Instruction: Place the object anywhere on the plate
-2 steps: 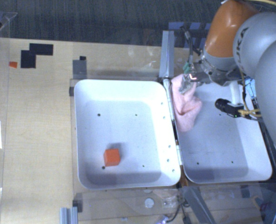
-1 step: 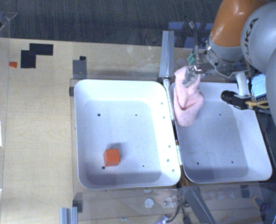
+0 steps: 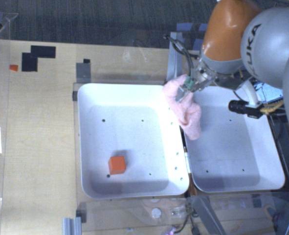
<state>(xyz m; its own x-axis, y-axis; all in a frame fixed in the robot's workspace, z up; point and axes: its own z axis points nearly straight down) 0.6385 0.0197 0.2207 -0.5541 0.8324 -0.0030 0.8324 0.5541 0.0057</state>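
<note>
Pale wood bench (image 3: 36, 146) spreads under two shallow white bins set side by side, with dark carpet beyond its far edge. I reach in from the right, my grey arm (image 3: 276, 43) with its orange band (image 3: 227, 28) hanging over the seam between the bins. My claw (image 3: 187, 88) sits just above that seam, at the far end of it, and its fingers are pinched together on a pink cloth (image 3: 186, 109). That soft, crumpled cloth bunches around my fingertips and droops below them, toward the near side, draping over the shared rims so that its lower tail hangs into the right bin (image 3: 242, 170). Part of it also bulges to the left of my claw, over the corner of the left bin (image 3: 129, 131).

Well away from my claw, down and to the left, a small orange block (image 3: 117, 165) lies on the floor of the left bin, near its front wall. Far off to the left of my claw, on the bare bench, there are black marker patches (image 3: 36, 57) and a tiny orange square (image 3: 13, 68) beside them.
</note>
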